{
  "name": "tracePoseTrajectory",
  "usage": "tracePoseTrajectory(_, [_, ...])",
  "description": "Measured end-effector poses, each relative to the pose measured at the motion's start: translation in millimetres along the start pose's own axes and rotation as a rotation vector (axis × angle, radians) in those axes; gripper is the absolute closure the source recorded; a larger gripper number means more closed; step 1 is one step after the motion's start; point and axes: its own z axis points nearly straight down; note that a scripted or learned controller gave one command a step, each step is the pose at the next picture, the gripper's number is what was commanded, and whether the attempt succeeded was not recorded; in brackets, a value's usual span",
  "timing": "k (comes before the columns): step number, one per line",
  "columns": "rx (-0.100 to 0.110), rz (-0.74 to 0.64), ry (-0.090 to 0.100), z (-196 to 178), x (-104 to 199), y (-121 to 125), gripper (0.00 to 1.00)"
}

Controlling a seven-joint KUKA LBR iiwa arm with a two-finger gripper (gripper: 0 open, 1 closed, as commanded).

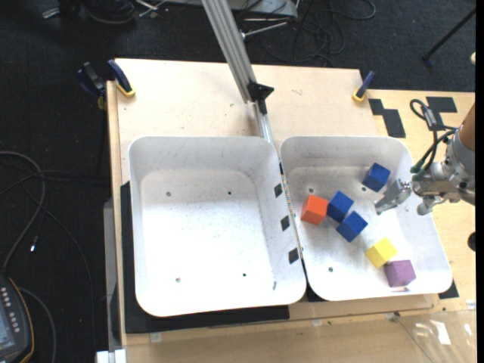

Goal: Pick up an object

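The right white bin (333, 151) holds several small blocks. An orange block (314, 209) lies beside two blue blocks (341, 203) (352, 226) near the bin's middle. A third blue block (376, 177) sits toward the back right. A yellow block (380, 252) and a purple block (400, 273) rest near the front right corner. My gripper (408, 200) hangs over the bin's right side, just right of the blue blocks and in front of the third one. It is open and nothing sits between its fingers.
The left white bin (151, 157) stands alongside on the tan bench. A slanted metal rail (231, 40) runs from the top down to the gap between the bins. Clamps sit at the bench's back corners.
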Motion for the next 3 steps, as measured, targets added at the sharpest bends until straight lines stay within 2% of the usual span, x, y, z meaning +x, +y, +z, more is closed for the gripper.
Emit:
tracePoseTrajectory(1, [0.008,0.000,0.002,172.4,12.1,20.5,0.00])
tracePoseTrajectory(2, [-0.005,-0.005,-0.001,179.0,53.2,58.5,0.00])
tracePoseTrajectory(3, [-0.001,-0.001,0.000,169.9,51.4,56.5,1.00])
